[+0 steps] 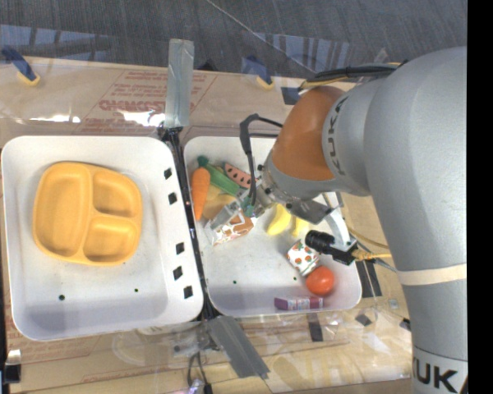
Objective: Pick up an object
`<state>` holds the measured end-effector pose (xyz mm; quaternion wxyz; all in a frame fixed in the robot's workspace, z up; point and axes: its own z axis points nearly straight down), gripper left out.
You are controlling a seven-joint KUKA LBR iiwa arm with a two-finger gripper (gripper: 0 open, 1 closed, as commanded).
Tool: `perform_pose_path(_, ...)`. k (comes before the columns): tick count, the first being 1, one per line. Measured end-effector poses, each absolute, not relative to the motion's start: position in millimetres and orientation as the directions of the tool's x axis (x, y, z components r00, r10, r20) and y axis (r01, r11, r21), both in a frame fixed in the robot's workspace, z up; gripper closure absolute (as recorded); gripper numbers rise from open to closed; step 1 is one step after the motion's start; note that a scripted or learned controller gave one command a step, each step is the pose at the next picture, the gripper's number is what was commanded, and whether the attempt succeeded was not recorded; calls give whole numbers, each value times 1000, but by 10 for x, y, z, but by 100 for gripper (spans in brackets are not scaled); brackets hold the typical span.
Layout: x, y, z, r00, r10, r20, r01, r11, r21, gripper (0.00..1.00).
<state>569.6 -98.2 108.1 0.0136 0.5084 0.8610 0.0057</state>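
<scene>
One fixed camera looks down at a slant on the tabletop [82, 89], near enough to see both white bins [16, 302]; the arm [411, 146] enters from the right.

Two shallow white bins [16, 220] – one yellow divided plastic tray [86, 212], one orange toy carrot [200, 190], one red tomato [320, 281], one slim pink tube [297, 303].

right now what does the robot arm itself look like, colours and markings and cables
The smooth rounded grey metal arm carries a glossy orange band above the wrist. Dark KUKA lettering runs on the grey shell beside that band and again near the bottom right. A thin black cable loops off the wrist, and a black cylindrical fitting sticks out lower down.
</scene>
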Motion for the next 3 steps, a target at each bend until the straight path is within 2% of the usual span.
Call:
perform_pose_path(1, 5593, -1002, 1085, -389, 921, -15, 921, 389, 32, 0)
perform_pose_path(2, 5743, -1026, 1069, -145, 989, -1, 989, 145, 25, 0)
perform_pose_path(3, 5636, -992, 1076, -146, 989, -10, 989, 146, 37, 0)
